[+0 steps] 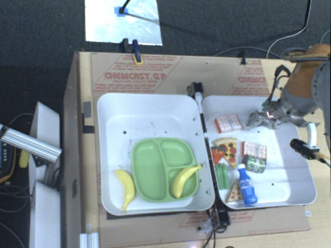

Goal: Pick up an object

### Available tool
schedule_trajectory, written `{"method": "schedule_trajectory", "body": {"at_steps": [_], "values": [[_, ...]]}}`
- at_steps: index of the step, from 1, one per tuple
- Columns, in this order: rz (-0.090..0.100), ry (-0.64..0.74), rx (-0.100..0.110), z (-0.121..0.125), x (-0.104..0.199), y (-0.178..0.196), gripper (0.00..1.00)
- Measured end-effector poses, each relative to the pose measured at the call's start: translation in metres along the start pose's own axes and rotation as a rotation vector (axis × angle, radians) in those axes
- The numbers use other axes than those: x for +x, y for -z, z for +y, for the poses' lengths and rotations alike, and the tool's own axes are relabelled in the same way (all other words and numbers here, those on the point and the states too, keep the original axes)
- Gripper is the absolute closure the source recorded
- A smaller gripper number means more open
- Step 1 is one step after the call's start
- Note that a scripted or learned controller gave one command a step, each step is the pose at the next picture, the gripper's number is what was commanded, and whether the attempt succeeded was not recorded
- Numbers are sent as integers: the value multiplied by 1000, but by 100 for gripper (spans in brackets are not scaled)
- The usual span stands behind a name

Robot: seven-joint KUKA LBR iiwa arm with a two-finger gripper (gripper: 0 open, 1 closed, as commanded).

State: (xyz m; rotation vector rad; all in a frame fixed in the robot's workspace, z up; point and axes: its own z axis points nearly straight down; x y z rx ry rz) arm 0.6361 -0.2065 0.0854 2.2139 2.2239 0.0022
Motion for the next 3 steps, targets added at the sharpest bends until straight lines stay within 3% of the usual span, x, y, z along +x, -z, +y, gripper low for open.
{"method": "schedule_trajectory", "body": {"at_steps": [1, 2, 3], "values": [[1, -2, 2, -23, 0, -1, 0], [1, 1, -1, 32, 30, 0, 0], [-2, 4, -3, 33, 29, 11, 100]]}}
